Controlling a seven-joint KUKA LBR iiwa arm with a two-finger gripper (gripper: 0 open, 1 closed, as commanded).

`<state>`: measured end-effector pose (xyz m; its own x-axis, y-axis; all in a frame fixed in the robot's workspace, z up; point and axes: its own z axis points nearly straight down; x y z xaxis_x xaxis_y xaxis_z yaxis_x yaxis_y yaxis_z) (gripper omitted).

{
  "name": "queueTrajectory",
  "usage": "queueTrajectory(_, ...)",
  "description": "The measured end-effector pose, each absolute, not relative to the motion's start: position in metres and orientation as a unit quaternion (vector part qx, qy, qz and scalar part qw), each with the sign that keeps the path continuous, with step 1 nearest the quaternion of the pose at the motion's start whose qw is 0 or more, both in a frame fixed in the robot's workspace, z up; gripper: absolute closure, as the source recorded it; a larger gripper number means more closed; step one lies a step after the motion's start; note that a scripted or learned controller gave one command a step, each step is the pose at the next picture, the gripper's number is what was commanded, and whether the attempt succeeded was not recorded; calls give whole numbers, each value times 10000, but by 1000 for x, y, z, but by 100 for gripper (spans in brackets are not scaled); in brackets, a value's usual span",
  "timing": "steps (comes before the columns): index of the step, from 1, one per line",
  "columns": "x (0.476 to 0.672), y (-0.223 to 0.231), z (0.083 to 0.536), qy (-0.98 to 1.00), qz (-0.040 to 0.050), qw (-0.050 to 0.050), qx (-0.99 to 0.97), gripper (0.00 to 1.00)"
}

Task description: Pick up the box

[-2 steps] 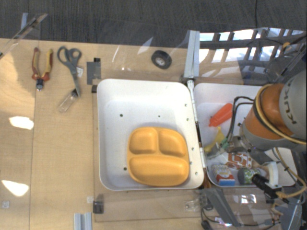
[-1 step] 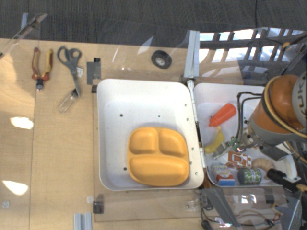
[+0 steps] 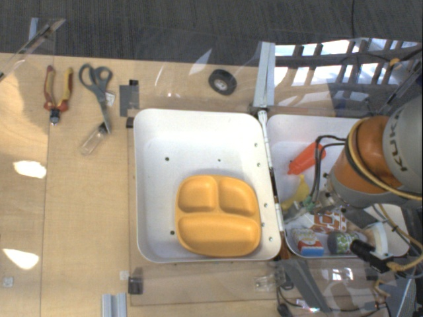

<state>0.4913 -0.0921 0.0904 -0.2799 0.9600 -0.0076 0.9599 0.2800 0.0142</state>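
Note:
The grey arm with its orange band [image 3: 370, 167] reaches in from the right and hangs over the right bin [image 3: 284, 137]. Its gripper [image 3: 318, 208] points down into a cluster of items near that bin's front. A small box with a red and white print [image 3: 329, 222] lies right under and beside the gripper, partly hidden by it. Whether the gripper touches the box cannot be told.
Around the box lie an orange object [image 3: 305, 160], a yellow piece [image 3: 301, 190], a small red and blue pack [image 3: 309, 246] and a green ball [image 3: 341, 243]. The left bin [image 3: 158, 144] holds a yellow divided tray [image 3: 218, 214]. Pliers, scissors and a tape roll [image 3: 222, 81] rest on the bench behind.

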Motion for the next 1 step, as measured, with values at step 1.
queueTrajectory(1,493,-104,90,7440,65,74,6681,0)
